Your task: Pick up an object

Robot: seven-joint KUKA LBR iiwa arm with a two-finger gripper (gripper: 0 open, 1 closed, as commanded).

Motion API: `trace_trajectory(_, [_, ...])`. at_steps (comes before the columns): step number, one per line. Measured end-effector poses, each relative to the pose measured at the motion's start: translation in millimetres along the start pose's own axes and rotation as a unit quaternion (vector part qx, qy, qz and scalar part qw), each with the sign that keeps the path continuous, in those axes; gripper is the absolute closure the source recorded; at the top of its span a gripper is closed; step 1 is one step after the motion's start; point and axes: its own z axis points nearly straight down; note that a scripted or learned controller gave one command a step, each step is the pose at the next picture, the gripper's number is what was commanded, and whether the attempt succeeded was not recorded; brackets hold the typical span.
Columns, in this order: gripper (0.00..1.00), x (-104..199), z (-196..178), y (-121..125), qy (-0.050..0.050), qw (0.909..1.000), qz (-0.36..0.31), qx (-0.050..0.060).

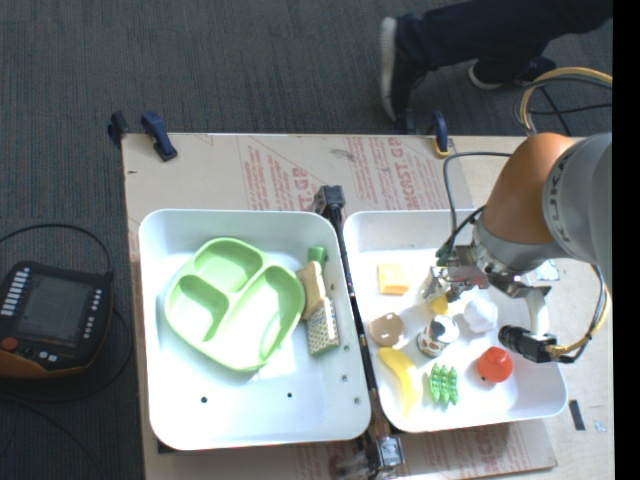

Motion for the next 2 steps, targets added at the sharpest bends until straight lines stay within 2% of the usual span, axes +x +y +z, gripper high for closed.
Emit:
trace_trajectory(1, [1.0, 43, -136, 29, -0.002, 1.0, -0.003, -0.004])
trace_trajectory(2, [1.0, 82, -120, -44, -0.001, 1.0, -0.002, -0.001])
